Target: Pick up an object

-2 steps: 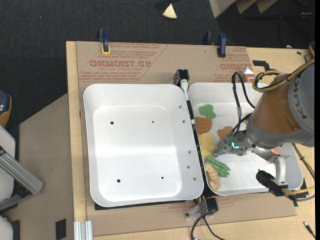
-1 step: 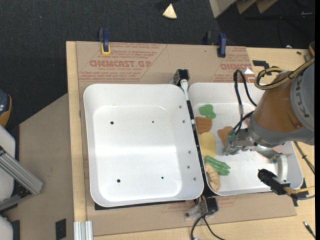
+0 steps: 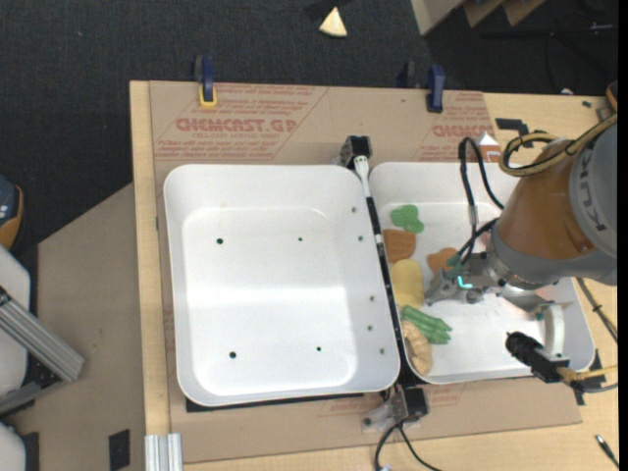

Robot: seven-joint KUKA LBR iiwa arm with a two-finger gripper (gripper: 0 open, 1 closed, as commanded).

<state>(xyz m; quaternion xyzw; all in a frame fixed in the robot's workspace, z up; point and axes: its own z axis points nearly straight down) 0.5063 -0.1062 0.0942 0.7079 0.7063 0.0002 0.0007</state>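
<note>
A cardboard-topped bench [image 3: 294, 116] carries two shallow white bins; the objects lie along the left wall of the right bin [image 3: 491, 361]. Nearest, a tan rounded piece [image 3: 418, 347] and a green leafy piece [image 3: 428, 322] appear light and soft, best gripped across the middle. Farther, the gripper [image 3: 453, 281] hovers; its opening cannot be determined.

A robotics lab is showing here: blue clamps [image 3: 205, 71] are pinning a protective-film board [image 3: 294, 116] to the counter [image 3: 98, 292], cables [image 3: 471, 189] are trailing beside the white bins [image 3: 186, 263], and aluminium framing [image 3: 39, 337] is standing alongside.
</note>
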